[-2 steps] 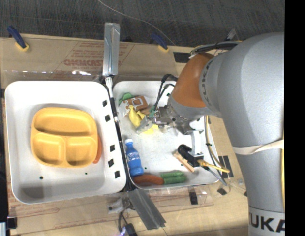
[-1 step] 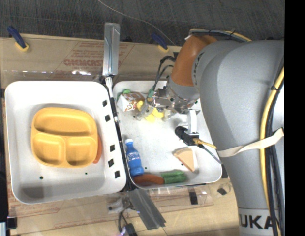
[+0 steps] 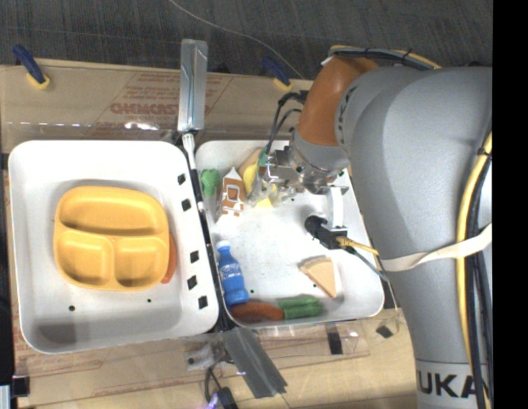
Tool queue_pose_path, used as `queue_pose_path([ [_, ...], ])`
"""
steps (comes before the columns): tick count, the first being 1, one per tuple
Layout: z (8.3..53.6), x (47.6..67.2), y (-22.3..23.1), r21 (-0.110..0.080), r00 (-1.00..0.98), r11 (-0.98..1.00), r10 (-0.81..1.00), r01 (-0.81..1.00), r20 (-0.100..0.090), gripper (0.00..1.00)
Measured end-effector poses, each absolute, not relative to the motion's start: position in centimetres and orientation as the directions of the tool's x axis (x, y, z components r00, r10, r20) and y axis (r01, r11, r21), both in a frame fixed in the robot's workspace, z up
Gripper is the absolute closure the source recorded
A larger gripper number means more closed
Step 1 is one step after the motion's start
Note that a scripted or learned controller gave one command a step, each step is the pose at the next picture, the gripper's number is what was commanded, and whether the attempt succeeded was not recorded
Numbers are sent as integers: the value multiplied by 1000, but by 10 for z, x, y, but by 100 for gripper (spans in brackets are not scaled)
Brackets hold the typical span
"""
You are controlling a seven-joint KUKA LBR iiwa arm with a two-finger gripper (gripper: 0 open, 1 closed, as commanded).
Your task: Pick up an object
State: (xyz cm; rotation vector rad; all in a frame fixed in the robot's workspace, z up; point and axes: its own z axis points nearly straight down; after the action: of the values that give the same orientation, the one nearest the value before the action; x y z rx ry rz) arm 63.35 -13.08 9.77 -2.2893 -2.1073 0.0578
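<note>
Camera view: the two-finger gripper (image 3: 275, 177) hangs low in the right white bin (image 3: 366, 301), seemingly to reach the yellow and orange toy pieces (image 3: 243, 181) just beside it (grip unreadable), while the blue plastic bottle (image 3: 231, 273) lies well below.

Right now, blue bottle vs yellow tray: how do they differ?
The blue bottle lies in the right bin against its left wall; the yellow tray sits flat in the left bin. The bottle is small, slim and white-capped; the tray is far larger, with three compartments. The bottle has other items close by; the tray sits alone. Both are away from the gripper.
</note>
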Motion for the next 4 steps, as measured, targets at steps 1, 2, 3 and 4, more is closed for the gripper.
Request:
queue_pose_path([
  [1,196,659,-66,5,233,-233,973,973,2,100],
  [2,219,625,-88,-3,186,-186,982,982,0,100],
  [3,204,616,-58,-6,214,-214,977,977,0,100],
  [4,205,617,-58,-5,214,-214,977,977,-1,0],
])
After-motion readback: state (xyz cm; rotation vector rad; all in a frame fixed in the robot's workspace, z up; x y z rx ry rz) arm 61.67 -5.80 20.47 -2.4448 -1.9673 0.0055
